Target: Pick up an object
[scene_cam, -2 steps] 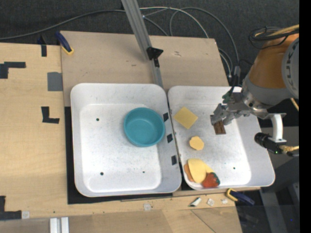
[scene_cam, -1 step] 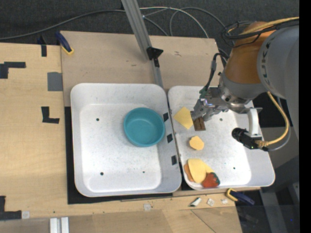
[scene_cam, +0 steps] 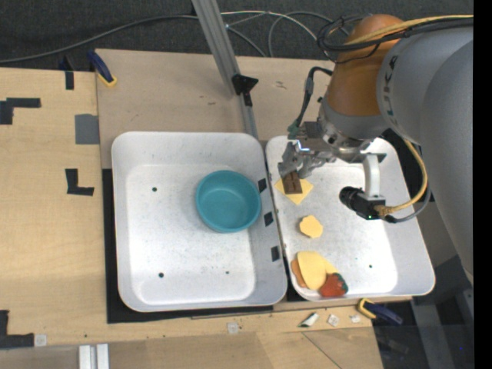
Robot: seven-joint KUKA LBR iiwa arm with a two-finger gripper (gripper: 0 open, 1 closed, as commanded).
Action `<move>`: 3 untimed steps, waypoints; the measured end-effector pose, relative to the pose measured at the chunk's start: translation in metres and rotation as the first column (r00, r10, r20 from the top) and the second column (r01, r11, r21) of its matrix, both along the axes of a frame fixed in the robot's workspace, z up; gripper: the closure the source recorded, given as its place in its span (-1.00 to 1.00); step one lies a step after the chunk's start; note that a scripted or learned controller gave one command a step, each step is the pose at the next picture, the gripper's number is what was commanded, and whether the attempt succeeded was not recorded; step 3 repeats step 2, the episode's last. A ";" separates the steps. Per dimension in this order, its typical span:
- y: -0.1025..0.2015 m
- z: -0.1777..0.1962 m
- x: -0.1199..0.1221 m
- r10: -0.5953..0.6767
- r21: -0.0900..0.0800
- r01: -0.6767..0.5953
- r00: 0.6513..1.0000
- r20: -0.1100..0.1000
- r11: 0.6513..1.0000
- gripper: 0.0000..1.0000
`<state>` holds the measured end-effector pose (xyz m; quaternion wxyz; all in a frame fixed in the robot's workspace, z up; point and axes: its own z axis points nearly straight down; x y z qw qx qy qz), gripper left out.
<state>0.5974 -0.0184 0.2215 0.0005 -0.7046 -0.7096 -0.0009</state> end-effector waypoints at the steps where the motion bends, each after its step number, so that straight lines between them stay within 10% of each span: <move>1: 0.062 0.004 0.012 0.001 0.001 -0.001 1.000 -0.001 1.000 1.00; 3: 0.107 -0.002 0.035 -0.001 -0.001 0.001 1.000 -0.002 1.000 1.00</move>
